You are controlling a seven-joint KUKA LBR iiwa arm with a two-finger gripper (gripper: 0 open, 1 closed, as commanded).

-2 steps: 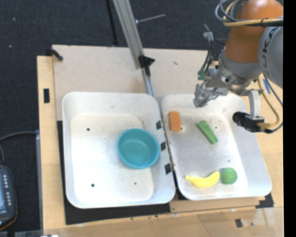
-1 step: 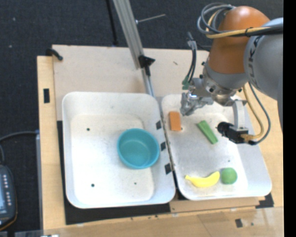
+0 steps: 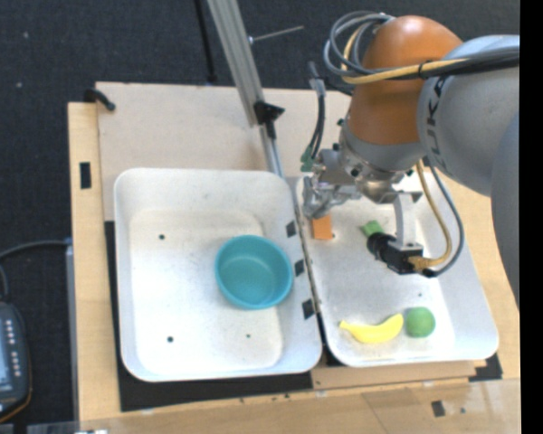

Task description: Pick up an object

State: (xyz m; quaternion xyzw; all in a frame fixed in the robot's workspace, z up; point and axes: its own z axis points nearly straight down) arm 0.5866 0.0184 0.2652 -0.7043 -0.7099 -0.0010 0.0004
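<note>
End effector (image 3: 319, 208): hangs over the upper left corner of the right bin (image 3: 452, 333), close to the wall the two bins share. An orange block (image 3: 322, 230) shows at its lower tip; whether the block is clamped or merely lies beneath cannot be told from this angle, nor can the set of the tips.

Arm (image 3: 434, 98): grey, with an orange band, reaching in from the right and covering the upper part of the right bin. Cables loop from the wrist down over the bin.

Worktop (image 3: 181, 125): pale wood, carrying both bins side by side.

Left bin (image 3: 154, 206): white, shallow, holding a teal bowl (image 3: 253, 272) that sits upright near its right wall.

Right bin: white, shallow. A banana (image 3: 373, 329) lies near the front edge, with a green ball (image 3: 420, 322) just beside its right end. A small green piece (image 3: 373, 229) lies further back, near a black fitting (image 3: 396, 253) on the cables.

Metal rail (image 3: 237, 52): slants from the top of the view down toward the bins' shared wall.
</note>
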